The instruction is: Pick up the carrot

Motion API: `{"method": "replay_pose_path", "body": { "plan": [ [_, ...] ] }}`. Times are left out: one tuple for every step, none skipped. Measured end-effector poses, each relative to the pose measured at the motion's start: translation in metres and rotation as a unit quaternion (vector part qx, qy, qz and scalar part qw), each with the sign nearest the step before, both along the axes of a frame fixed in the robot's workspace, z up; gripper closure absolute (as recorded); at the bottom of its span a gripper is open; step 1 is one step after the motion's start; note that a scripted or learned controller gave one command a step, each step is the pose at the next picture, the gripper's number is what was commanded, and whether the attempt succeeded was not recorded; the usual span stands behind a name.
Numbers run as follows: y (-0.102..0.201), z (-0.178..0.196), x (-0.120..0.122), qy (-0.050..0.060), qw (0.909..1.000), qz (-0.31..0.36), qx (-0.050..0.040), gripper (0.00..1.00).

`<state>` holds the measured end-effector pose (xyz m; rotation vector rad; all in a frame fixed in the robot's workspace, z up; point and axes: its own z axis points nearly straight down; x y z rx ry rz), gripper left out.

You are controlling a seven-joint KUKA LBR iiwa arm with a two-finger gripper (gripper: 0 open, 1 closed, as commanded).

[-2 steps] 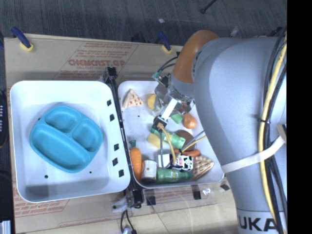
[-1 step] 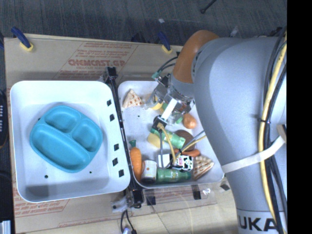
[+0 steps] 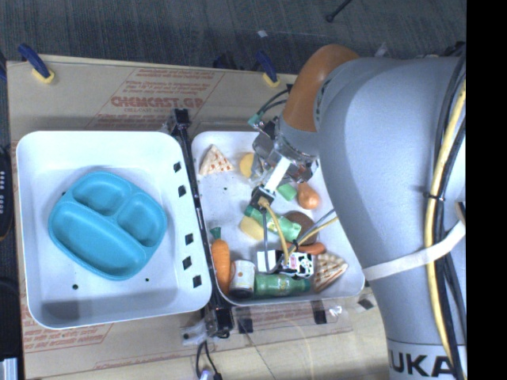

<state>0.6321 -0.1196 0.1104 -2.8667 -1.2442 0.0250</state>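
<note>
Grey arm hides claw state; carrot lies below-left, apart.

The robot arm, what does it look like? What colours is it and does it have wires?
The arm is big, round and smooth, mostly grey, with an orange band above the wrist. Yellow and black cables run along its side, a white strap wraps around it, and large black letters mark its base. The gripper is small, metal and silvery, with thin wires near it.
</note>
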Motion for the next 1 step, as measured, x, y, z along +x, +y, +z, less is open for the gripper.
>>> {"method": "replay_pose_path", "body": {
  "plan": [
    [0.0004,-0.0003,-0.0001,0.0,1.0,0.001,0.0001,0.0]
  ]
}}
